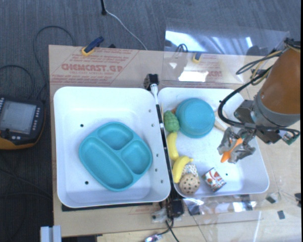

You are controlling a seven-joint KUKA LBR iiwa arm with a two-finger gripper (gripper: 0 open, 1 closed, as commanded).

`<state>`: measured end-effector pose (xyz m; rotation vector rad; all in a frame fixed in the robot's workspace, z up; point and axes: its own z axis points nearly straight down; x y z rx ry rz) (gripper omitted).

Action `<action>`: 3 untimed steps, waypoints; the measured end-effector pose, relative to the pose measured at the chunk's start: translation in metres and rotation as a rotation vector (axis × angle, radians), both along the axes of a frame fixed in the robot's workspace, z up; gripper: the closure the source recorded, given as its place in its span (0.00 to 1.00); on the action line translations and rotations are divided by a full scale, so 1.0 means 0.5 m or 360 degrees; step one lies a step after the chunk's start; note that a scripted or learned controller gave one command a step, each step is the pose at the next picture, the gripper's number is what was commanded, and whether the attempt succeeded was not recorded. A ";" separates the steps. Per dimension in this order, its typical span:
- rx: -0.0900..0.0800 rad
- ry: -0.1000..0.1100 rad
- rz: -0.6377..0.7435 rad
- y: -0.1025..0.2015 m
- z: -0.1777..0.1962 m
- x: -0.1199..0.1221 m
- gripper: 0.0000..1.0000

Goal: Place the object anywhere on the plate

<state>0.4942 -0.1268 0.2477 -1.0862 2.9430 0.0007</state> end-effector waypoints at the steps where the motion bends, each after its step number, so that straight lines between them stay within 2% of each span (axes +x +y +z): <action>1: -0.0001 0.0001 0.0260 0.130 0.008 -0.004 1.00; 2: 0.0002 0.0007 0.0213 0.204 -0.075 -0.012 1.00; 3: -0.0001 0.0002 0.0210 0.202 -0.073 -0.010 0.00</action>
